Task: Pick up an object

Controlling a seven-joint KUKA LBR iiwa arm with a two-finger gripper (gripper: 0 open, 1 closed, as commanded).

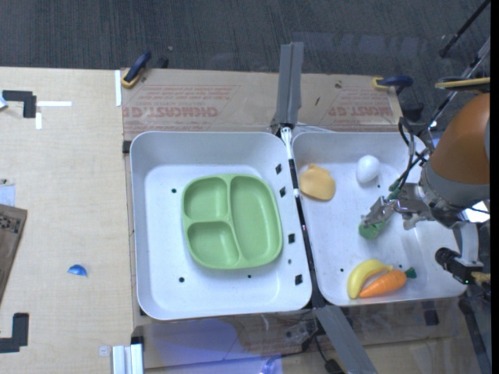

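Gripper (382, 211) fingers sit closed around a small green object (369, 227); yellow plastic banana (364, 275) lies just below it.

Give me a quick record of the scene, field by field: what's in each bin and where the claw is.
left bin: green divided plate
right bin: yellow-orange piece, white egg, green item, banana, carrot
claw: low in right bin, at the green item
grasp: cannot tell from this view
banana and carrot: touching, at the near edge
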